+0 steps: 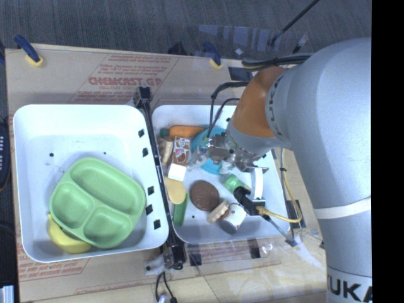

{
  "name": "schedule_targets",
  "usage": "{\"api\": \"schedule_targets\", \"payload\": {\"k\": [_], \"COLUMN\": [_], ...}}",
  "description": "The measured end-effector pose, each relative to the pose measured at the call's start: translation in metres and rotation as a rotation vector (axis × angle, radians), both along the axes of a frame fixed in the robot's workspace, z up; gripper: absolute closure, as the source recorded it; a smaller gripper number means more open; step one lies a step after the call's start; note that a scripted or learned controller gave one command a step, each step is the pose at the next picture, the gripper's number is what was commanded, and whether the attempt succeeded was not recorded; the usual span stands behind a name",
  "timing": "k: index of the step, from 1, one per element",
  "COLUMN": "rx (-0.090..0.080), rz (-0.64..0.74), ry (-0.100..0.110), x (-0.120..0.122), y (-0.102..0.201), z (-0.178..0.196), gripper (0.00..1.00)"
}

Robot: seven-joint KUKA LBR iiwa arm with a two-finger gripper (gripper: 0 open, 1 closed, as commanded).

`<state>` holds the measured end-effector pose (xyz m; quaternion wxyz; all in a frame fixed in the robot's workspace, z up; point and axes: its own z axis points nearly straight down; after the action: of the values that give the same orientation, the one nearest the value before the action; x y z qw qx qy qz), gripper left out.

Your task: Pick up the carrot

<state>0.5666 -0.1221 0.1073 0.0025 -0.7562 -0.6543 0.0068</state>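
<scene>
The orange tapered carrot is lying on its side at the far edge of the right shallow white bin, just inside the back wall, thick end pointing toward the arm. Nothing is gripping it. Just beside its near side is a small printed packet with red markings, and a light blue plastic piece is sitting near its right end. Further toward the near wall: a round brown disc, a green bottle-shaped toy, a pale yellow long piece, a white cup-like item.

The two-finger gripper is hanging over the blue piece, to the right of the carrot and close to it, not on it. Finger state: cannot tell, the wrist and clutter are hiding the tips.

Step in hand looks like the approach. To do it well, the gripper is needing a shift left and toward the back wall, centring over the carrot's middle, closing across its narrow width, not along its length. Risk: back wall is crowding one finger, and the packet is crowding the other. Descending straight down is probably safest.

The left white bin is holding a green divided plastic tray over something yellow; well apart, not relevant.
</scene>
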Motion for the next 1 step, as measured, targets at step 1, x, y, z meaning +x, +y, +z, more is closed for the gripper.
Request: {"api": "schedule_targets", "payload": {"k": [1], "rx": [0.013], "rz": [-0.081], "ry": [0.077], "x": [0.0328], "y": [-0.024], "z": [0.0121], "gripper": [0.0]}}
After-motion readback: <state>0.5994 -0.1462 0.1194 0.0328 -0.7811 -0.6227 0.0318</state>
